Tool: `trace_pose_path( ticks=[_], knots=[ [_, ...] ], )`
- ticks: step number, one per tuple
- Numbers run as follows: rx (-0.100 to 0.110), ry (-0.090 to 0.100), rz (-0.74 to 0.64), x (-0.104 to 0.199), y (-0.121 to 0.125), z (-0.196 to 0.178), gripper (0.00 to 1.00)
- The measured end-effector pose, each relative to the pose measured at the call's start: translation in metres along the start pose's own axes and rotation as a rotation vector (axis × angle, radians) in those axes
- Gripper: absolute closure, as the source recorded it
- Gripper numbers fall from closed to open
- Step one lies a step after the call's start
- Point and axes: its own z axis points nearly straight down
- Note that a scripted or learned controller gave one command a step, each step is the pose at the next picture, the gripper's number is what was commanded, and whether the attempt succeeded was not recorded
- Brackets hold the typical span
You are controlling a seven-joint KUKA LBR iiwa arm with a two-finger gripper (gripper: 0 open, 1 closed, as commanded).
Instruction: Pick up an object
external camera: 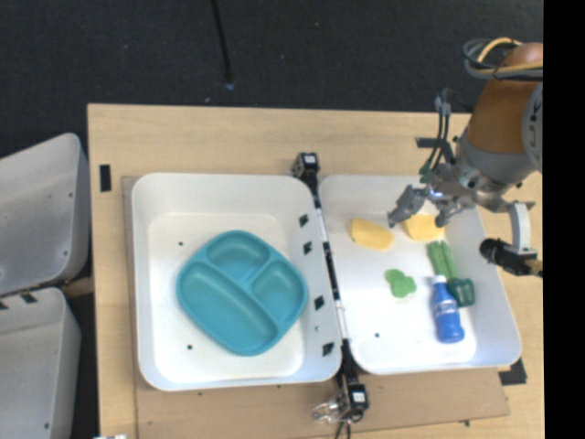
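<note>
1. On my screen I saw the desk [110,355] carrying two white bins side by side, the left bin [146,245] and the right bin [494,337].
2. The left bin held one teal plate [240,291] with three compartments, lying flat near its middle.
3. The arm [498,122] reached in from the right, and its gripper [422,210] hung over the far part of the right bin with its two fingers spread apart and nothing between them.
4. A yellow piece [372,234] lay just left of the gripper, and a second yellow piece [424,228] lay directly below the fingers; I could not tell if a finger touched it.
5. A small green object [399,283] lay near the middle of the right bin, apart from the others.
6. A blue bottle [447,314] lay closer to the near edge, and a long green object [442,259] lay just beside it, toward the gripper.
</note>
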Motion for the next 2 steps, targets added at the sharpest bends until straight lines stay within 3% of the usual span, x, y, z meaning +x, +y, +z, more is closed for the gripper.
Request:
trace_pose_path(
  ticks=[1,2],
  knots=[
    [-0.014,-0.002,-0.003,0.0,0.003,-0.009,0.0],
    [-0.016,-0.004,-0.001,-0.008,0.01,0.034,0.0]
  ],
)
